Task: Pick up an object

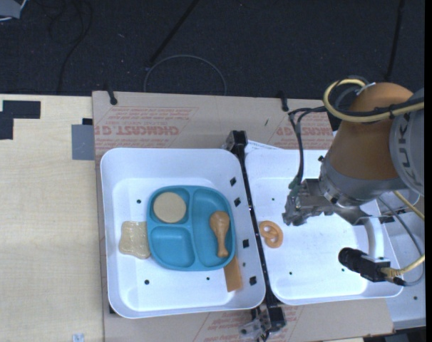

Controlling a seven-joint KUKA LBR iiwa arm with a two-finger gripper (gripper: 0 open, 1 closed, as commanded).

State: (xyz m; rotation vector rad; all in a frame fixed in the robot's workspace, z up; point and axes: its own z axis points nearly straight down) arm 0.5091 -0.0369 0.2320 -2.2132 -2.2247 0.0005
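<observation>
Camera view: pretzel (pixel 271 234) in right bin (pixel 323 291); hand (pixel 296 212) grip unclear.

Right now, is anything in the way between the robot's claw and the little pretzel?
Nothing visible is. The pretzel lies alone on the right bin floor, near the divider, and the gripper hangs just beside it with bare white floor between.

Red print, upside down, is seen on the cardboard sheet (pixel 159 123) behind the bins; wording not legible.
</observation>
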